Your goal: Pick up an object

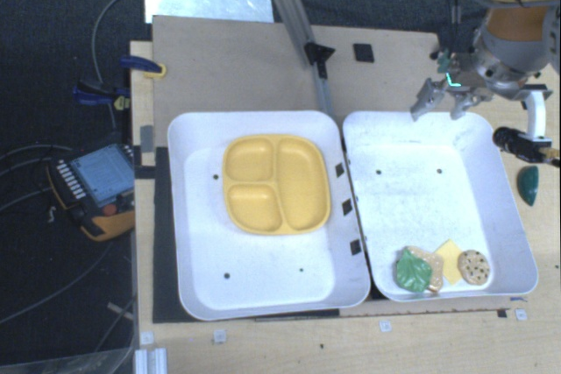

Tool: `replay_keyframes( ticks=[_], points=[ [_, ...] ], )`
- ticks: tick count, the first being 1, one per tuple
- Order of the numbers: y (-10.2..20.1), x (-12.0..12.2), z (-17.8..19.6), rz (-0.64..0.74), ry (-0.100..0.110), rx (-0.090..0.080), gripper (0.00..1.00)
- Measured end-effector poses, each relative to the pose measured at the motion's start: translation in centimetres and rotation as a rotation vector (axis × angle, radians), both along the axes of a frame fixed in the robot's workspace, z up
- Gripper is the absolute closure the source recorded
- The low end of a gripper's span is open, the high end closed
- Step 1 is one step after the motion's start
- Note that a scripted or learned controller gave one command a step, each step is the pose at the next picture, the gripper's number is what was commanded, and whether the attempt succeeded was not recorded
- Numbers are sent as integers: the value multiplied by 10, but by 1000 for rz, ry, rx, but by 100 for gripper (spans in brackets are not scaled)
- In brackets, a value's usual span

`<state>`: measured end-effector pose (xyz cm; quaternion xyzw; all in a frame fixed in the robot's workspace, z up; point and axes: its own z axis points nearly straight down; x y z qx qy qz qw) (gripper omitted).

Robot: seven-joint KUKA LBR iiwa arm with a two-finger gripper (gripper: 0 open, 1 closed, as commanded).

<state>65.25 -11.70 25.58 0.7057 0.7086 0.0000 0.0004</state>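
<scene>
The gripper [445, 101] hangs spread open and empty over the right bin's [438, 179] far edge. The green leaf [414, 271], yellow wedge [450, 258] and cookie [474, 266] huddle touching in its near right corner, so a grab could snag two or clip the wall. The leaf's long axis probably runs toward that corner, hard to tell.

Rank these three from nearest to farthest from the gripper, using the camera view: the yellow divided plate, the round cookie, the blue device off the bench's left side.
Measured from the gripper, above the right bin's far edge:
1. Round cookie, in the right bin's near right corner.
2. Yellow divided plate, in the left bin.
3. Blue device, off the bench at far left.
</scene>
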Motion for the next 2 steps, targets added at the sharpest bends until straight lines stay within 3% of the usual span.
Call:
replay_keyframes(
  ticks=[1, 2],
  points=[
    [0, 0, 1, 0, -2, 0, 0],
    [-9, -5, -54, -3, 3, 0, 0]
  ],
)
